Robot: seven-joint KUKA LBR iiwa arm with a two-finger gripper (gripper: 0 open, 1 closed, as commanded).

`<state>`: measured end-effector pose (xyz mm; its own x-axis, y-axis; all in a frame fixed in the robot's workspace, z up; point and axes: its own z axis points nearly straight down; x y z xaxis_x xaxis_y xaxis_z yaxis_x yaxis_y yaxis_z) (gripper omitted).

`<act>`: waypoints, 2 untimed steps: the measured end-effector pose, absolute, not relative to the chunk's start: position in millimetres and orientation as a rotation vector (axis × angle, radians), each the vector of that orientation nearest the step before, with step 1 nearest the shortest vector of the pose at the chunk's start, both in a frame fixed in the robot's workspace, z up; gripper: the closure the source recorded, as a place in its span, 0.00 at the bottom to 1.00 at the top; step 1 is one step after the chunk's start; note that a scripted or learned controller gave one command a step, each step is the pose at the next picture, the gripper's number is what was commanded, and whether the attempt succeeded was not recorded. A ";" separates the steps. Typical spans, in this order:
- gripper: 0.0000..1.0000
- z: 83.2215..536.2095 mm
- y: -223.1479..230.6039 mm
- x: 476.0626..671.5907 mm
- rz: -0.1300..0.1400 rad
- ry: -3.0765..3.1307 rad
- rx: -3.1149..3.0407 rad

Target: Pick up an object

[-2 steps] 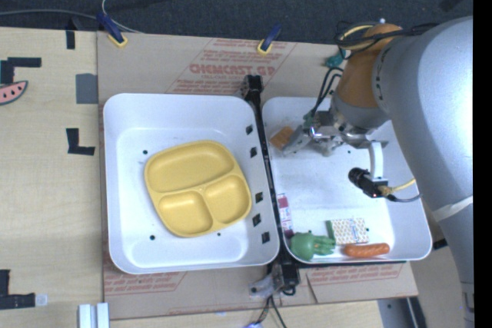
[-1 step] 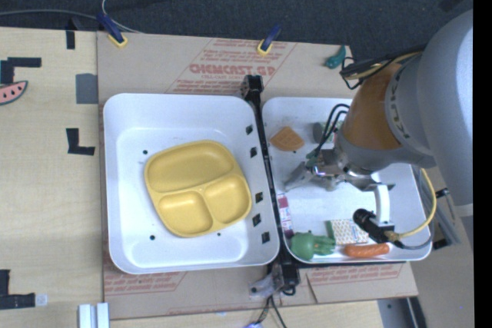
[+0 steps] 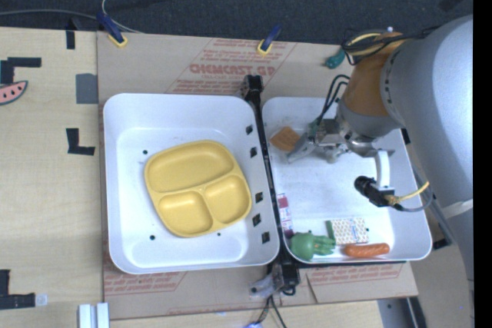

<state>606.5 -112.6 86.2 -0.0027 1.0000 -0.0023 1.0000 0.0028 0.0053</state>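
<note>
Over the right bin (image 3: pixel 400 238), jaws (image 3: pixel 304 149) hover beside brown piece (image 3: pixel 285 138), opening unclear, grip could miss or nudge it away.

You had even, bright light from above, soft shadows in the white bins (image 3: pixel 123 165), and slightly blurred details.

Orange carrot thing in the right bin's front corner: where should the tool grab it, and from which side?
Grip the orange carrot at mid-length, coming straight down, fingers closing across its narrow width. It lies flat and long beside the bin's front wall, with the patterned packet just behind, so a sideways approach looks blocked.
</note>
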 end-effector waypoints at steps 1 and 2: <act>0.00 184.8 -18.4 647.6 0.001 2.225 2.217; 1.00 193.7 -19.2 647.1 -0.006 2.224 2.217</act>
